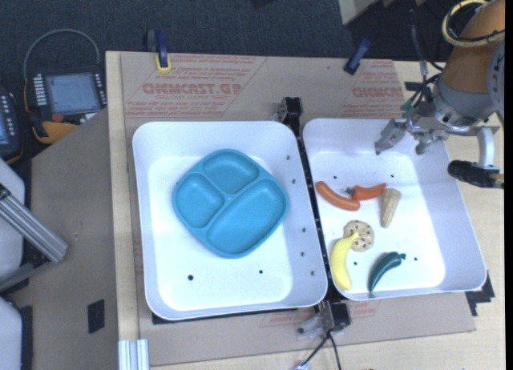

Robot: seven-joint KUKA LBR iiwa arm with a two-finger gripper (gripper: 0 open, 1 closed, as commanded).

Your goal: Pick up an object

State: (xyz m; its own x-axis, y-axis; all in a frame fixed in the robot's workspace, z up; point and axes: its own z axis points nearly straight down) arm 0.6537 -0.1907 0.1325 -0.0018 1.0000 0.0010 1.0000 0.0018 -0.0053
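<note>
Overhead slanted view of the bench with two shallow white bins side by side. The gripper hangs above the far part of the right bin, carried by the grey arm with its orange band, which enters from the right edge. Its two fingers are spread apart, with nothing between them.

All loose objects in the right bin lie nearer the camera than the gripper. Closest to it, just below and slightly left, an orange-red hot dog lies slantwise, touching at one end a red chili pepper that points right. Immediately right of the chili, almost straight below the gripper, rests a tan cone, its tip pointing away from the gripper. Farther down, a chocolate-chip cookie lies against the upper end of a yellow banana. To the right of the banana, and farthest from the gripper, lies a dark green pepper.

Well to the gripper's left and lower, the left bin holds a blue divided plate with three compartments, lying flat near its centre. Both bins sit on a brown cardboard sheet printed with red lettering.
</note>
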